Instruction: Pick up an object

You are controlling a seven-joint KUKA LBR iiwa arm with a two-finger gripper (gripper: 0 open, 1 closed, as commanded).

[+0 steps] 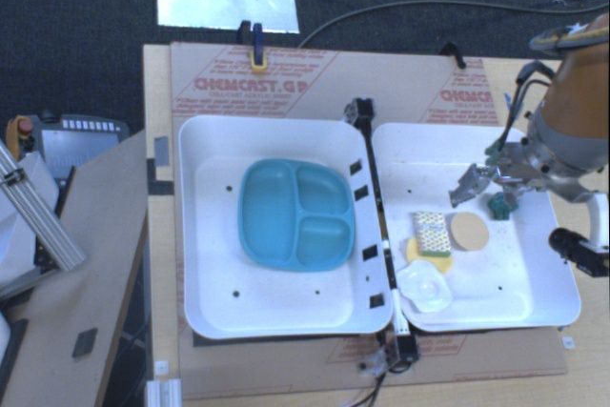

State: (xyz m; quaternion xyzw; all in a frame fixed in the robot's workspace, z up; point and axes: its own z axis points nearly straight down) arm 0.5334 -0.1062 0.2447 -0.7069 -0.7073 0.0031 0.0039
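Two bins (286, 319) here; left one has a blue divided plate (295, 213); right one a sponge (432, 234), tan disc (469, 231), white lid thing (424, 286); gripper (477, 181) hangs over the right bin by a small green piece (499, 204); can't tell its state; nothing visibly grabbed, so the pick's not done yet.
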